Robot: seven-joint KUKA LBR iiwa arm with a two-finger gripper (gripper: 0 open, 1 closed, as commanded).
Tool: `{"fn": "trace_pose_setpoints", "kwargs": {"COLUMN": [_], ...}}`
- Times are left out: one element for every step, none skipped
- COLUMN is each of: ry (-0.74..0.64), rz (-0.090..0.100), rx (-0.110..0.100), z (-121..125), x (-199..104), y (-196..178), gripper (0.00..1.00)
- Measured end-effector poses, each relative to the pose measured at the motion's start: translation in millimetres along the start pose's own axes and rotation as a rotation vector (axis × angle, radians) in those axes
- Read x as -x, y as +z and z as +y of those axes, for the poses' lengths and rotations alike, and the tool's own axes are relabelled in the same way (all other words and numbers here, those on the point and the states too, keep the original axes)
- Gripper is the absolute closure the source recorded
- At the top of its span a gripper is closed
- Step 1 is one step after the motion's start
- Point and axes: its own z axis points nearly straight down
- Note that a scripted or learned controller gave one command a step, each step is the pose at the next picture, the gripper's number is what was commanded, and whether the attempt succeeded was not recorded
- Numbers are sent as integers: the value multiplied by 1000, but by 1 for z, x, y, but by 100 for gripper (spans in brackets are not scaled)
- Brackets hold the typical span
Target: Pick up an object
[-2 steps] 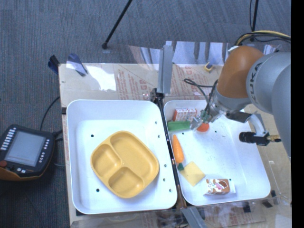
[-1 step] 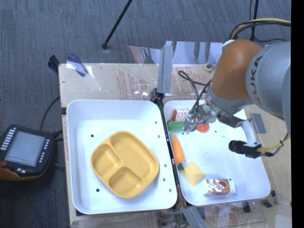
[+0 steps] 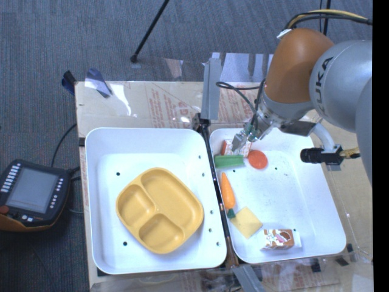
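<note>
Desk (image 3: 152, 102) carries two white bins. Left bin (image 3: 103, 151): yellow divided plate (image 3: 159, 209). Right bin (image 3: 304, 199): my tool (image 3: 241, 143) low at the far-left corner, over a small carton (image 3: 231, 148) beside a green stick (image 3: 230, 160) (finger spread: cannot tell). Nearby, red disc (image 3: 258, 159), carrot (image 3: 227, 192), cheese wedge (image 3: 246, 221), snack packet (image 3: 280, 239).

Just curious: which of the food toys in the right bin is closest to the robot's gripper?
The small red-and-white carton, right beside the gripper at the bin's far-left corner; the green stick and red disc lie slightly farther.
</note>
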Motion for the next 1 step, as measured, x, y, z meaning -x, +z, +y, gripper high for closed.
{"fn": "trace_pose_setpoints", "kwargs": {"ry": [-424], "rz": [-3], "rx": [2], "z": [-45], "x": [24], "y": [-33], "gripper": [100]}}
